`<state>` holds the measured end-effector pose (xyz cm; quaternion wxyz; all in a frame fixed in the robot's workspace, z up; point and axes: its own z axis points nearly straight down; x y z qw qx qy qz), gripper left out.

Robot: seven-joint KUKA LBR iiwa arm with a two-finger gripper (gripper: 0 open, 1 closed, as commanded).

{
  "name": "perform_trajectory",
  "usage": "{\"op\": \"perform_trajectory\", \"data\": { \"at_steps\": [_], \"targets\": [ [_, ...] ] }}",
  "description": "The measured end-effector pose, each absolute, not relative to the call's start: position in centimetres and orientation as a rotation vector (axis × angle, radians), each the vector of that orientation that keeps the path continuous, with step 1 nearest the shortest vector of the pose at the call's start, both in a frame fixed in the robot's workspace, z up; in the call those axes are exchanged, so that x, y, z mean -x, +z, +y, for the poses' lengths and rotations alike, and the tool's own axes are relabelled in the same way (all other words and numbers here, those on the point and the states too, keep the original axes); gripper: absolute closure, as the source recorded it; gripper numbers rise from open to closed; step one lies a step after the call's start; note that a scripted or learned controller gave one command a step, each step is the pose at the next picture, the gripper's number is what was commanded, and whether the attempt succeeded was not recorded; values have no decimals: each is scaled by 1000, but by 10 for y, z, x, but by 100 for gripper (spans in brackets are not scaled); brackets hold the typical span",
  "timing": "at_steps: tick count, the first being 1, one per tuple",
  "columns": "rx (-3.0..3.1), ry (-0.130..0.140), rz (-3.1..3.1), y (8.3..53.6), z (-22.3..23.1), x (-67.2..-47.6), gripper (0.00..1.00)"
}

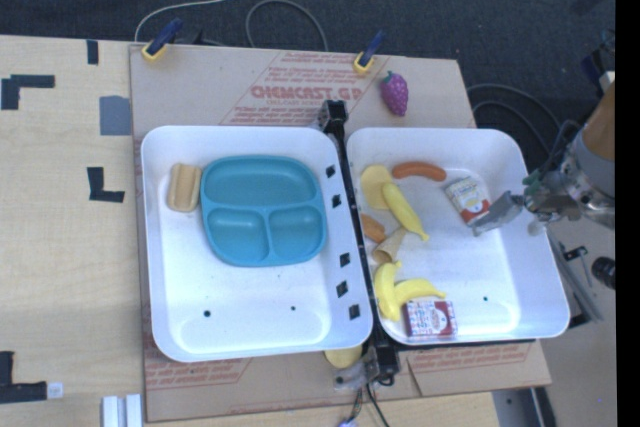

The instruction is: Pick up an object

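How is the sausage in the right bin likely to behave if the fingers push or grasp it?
The sausage looks rounded and smooth, so it would probably roll when pushed sideways. It lies alone on bare bin floor, so nothing would stop it. Its glossy skin may slip.

Arm enters from right, wrist low, claw [492, 216] angled down-left (finger state unclear)
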<state>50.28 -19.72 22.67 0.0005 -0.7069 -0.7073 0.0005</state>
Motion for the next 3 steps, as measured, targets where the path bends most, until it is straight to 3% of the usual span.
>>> {"op": "perform_trajectory", "data": {
  "at_steps": [1, 2, 3],
  "targets": [
    [2221, -3, -2224, 95, -127, -486, 0],
    [2222, 0, -2225, 86, -118, -532, 0],
    [2220, -2, -2228, 88, -105, -602, 0]
  ]
}}
